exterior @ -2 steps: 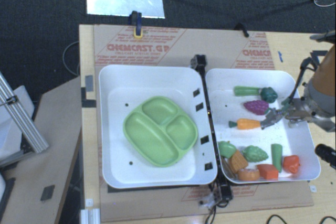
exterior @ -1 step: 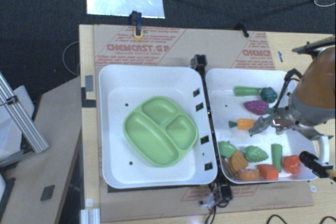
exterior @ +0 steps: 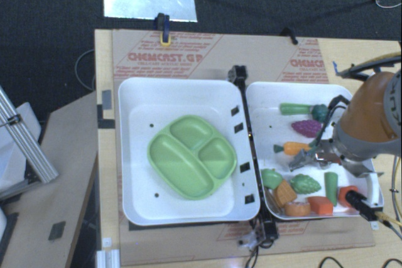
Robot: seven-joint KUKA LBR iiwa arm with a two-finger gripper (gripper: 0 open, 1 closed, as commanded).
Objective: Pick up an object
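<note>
Hovering low over the right bin [exterior: 260,94], the gripper [exterior: 301,160] sits mid-right of frame, w/ the grey arm [exterior: 370,125] and its orange band coming in from the right edge. Finger state: cannot tell, too small and dark against the bin floor; nothing visibly between them.

Inventory, right bin (toy food, prob. hollow plastic, so light, stiff, smooth-skinned, a bit slippery; not fragile, judging by look):
- orange carrot [exterior: 294,148], centre of bin, just beside the gripper tip, lying roughly left-right. Nearest candidate. Tapered: grip across the thicker mid-body, not the narrow end, or it may squirt out.
- purple piece [exterior: 307,128], above the carrot, ridged surface, should give fair purchase.
- green long piece [exterior: 296,109], upper part of bin, lying flat; take across its width.
- teal piece [exterior: 320,113], touching that one's right end, partly behind the arm.
- green leafy piece [exterior: 306,184], lower centre, bumpy, rounder, harder to pinch.
- green round piece [exterior: 271,178], lower left of bin, near the wall; awkward access.
- orange wedge [exterior: 286,192], red block [exterior: 321,204], green stick [exterior: 331,184], red piece [exterior: 347,195]: crowded along the bottom edge, touching or nearly so; a grab there risks two at once.

Left bin [exterior: 135,154], centre-left of frame: one pale green divided plate [exterior: 191,157], three compartments, flat and wide; poor fit for two fingers except at the rim.

Bench [exterior: 207,53]: printed board under both bins.
</note>
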